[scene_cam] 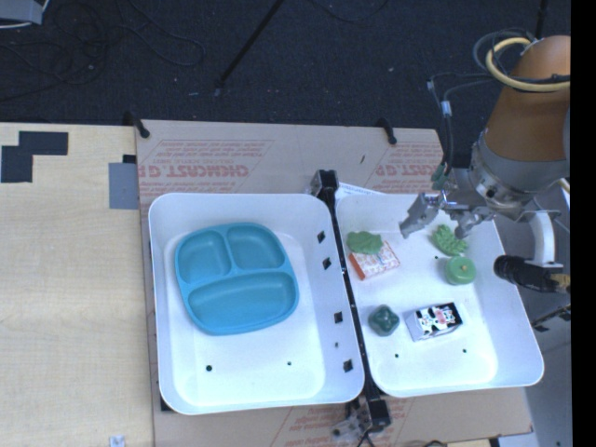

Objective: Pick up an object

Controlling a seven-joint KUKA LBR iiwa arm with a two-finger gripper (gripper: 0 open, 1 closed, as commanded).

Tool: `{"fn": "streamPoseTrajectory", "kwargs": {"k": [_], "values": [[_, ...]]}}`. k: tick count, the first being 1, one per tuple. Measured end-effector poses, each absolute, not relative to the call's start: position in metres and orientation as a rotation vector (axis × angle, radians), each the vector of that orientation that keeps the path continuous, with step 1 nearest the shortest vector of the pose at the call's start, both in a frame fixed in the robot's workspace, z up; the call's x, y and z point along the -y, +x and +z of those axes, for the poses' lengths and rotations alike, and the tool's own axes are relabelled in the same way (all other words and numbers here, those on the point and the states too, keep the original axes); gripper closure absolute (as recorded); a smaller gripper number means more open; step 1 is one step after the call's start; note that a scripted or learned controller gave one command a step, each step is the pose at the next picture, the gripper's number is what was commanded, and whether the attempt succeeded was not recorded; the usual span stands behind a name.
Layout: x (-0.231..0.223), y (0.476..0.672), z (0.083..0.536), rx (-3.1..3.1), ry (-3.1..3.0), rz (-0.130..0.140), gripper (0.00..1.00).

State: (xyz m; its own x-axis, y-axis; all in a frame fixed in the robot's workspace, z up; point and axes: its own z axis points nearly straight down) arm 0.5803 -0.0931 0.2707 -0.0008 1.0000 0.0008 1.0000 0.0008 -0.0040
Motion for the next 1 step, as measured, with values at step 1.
{"fn": "streamPoseTrajectory", "kwargs": {"k": [1], "values": [[0.0851,0.6106,0.5475,2.233,-2.228,-0.015,0.00]]}}
